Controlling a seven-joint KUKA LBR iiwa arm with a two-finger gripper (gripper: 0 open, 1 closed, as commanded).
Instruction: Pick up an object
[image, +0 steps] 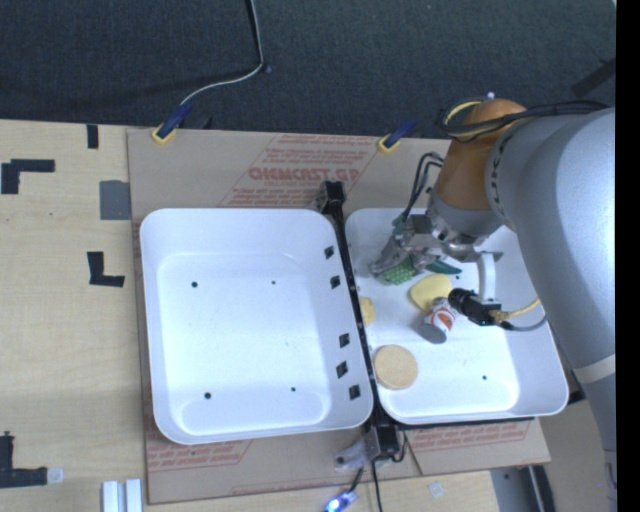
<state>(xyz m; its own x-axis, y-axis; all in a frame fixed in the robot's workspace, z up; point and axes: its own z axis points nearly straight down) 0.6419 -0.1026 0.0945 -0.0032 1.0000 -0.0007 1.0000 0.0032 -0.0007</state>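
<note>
Grey arm (560, 200), bulking largest at the view's right, reaches over the right bin (520, 395) with its orange band (468, 165) above the wrist. Its tool (405, 255) hangs low at that bin's far left part, over a small green object (399, 271); whether anything is gripped cannot be told. Just beside lies a yellow piece (430, 291), then a small red-and-white can (439, 321), and nearer the front a round tan disc (396, 366). The left bin (240, 400) sits alongside on the table (60, 330).
</note>
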